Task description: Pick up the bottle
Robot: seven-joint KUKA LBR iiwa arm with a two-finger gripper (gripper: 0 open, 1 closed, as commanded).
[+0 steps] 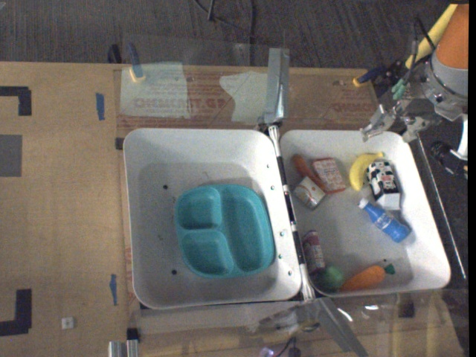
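Hand [388, 119] hovers above the right bin's [435, 233] far rim, carrying nothing; its finger spread is unclear. On the worktop [59, 199], the left bin [149, 162] holds a teal divided tray [223, 230]. Blue bottle [386, 221] lies in the right bin, near its right wall

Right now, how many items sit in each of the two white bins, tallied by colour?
Left bin:
Teal: 1, the divided tray

Right bin:
Blue: 1, the bottle
Yellow: 1, the banana
Orange: 1, the carrot
Green: 1, the round fruit
Black and white: 1, the carton
Other small packages, colours unclear: 4

Total: 10
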